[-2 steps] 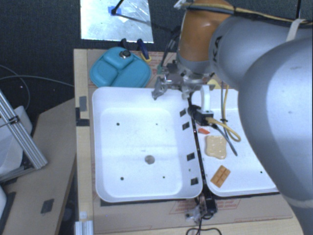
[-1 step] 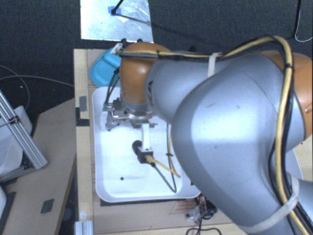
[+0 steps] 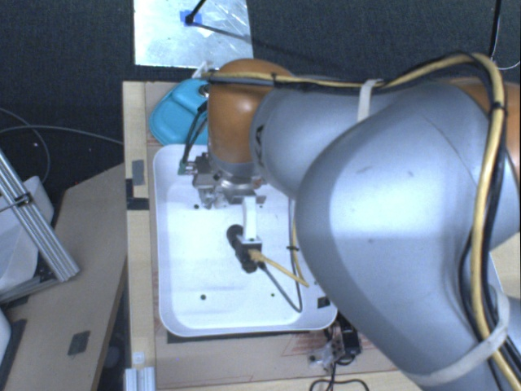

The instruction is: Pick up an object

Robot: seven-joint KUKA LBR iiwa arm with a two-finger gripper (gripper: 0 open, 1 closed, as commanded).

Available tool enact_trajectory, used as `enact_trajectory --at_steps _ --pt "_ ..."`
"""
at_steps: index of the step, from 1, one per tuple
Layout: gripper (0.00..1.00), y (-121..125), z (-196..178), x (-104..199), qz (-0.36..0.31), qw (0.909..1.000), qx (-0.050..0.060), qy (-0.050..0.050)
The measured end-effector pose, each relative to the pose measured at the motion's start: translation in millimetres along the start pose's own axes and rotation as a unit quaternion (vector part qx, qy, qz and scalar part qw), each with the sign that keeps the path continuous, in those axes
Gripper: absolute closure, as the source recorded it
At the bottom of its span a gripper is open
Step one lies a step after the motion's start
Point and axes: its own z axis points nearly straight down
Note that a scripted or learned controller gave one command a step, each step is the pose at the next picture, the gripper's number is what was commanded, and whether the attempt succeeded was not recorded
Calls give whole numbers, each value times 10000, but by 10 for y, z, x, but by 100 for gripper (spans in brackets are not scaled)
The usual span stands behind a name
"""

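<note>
Arm [image 3: 391, 210] comes in from the right and covers most of the frame, with its orange band [image 3: 236, 112] sitting over the far end of the white bin [image 3: 175, 243]. Gripper [image 3: 221, 194] is low over the bin's far half, roughly mid-width. Spread or pressed together: can't tell, the wrist body blocks the view from this angle. Candidate for the pick is a blue object [image 3: 175, 112], rounded and light blue, at the bin's far-left corner. It's just beside the orange band, up and left of the gripper, and apart from it. It looks to sit at or just past the far rim; can't tell whether it's actually inside the bin. Bin floor on the near side shows a few small dark specks [image 3: 202, 297]. Silvery sheet [image 3: 191, 23] lies beyond the bench at the top, and a metal rail [image 3: 37, 235] leans off to the left.
</note>
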Motion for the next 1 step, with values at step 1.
enact_trajectory --at_steps 1 --pt "100 521 280 -816 38 10000 -9 -21"
